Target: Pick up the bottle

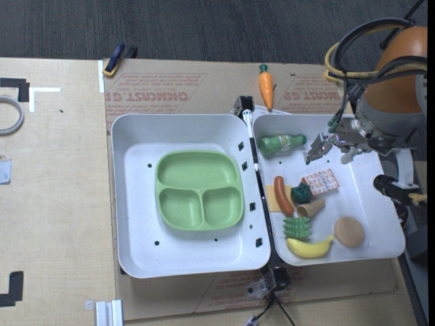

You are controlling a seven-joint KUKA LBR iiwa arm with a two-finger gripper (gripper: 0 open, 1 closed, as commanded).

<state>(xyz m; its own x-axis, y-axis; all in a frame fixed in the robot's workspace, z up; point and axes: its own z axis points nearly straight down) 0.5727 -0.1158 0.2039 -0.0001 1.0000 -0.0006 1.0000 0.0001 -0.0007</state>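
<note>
The green bottle (pixel 281 142) lies on its side near the back left corner of the right bin (pixel 380 246), with its cap pointing right. My gripper (pixel 328 155) hovers just to the right of the bottle's cap, over the back of the same bin. The fingers (pixel 314 151) stand apart with nothing between them, so the gripper is open. A small gap separates the nearest finger from the bottle.
The right bin also holds a sausage (pixel 281 194), a pink packet (pixel 320 182), a dark green toy (pixel 301 194), a cone (pixel 311 208), a banana (pixel 310 247) and a round bun (pixel 349 231). A green divided plate (pixel 200 190) sits in the left bin (pixel 129 182). A carrot (pixel 265 87) lies behind the bins.
</note>
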